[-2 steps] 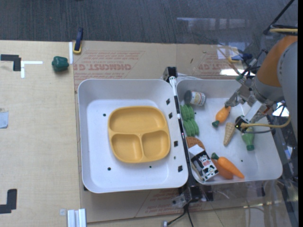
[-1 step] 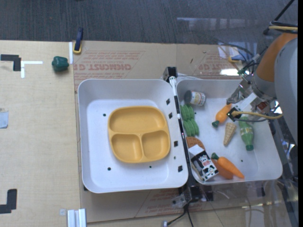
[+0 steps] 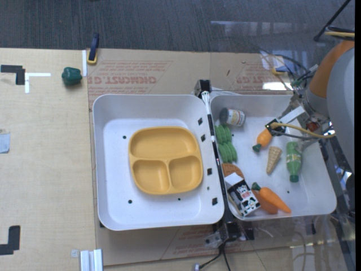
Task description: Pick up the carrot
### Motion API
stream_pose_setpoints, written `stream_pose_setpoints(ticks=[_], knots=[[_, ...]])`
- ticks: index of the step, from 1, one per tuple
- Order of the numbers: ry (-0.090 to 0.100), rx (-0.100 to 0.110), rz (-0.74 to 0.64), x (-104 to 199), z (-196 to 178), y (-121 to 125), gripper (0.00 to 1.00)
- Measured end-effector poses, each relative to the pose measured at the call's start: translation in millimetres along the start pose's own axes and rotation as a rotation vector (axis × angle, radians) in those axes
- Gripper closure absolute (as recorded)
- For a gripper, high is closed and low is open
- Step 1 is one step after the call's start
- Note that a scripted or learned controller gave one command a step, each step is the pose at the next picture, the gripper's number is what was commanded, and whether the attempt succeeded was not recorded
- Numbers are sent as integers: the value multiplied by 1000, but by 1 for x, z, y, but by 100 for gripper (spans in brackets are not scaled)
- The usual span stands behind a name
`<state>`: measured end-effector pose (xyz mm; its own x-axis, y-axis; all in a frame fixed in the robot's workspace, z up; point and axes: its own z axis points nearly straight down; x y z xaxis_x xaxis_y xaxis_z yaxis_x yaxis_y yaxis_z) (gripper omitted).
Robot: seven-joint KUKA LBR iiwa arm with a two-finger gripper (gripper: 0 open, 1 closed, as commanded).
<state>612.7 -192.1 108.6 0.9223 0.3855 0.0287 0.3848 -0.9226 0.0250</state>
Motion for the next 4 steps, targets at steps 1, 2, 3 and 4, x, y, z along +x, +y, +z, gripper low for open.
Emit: stream_pose_setpoints(ticks=[1,2,3,4], knots=[[-5,-2,82,-27,-1,-35,0],[-33,24,151,-1,15,-48,0],[-37,27,187,10,16,-99,0],[-36,27,173,-43,-88,-174,0]])
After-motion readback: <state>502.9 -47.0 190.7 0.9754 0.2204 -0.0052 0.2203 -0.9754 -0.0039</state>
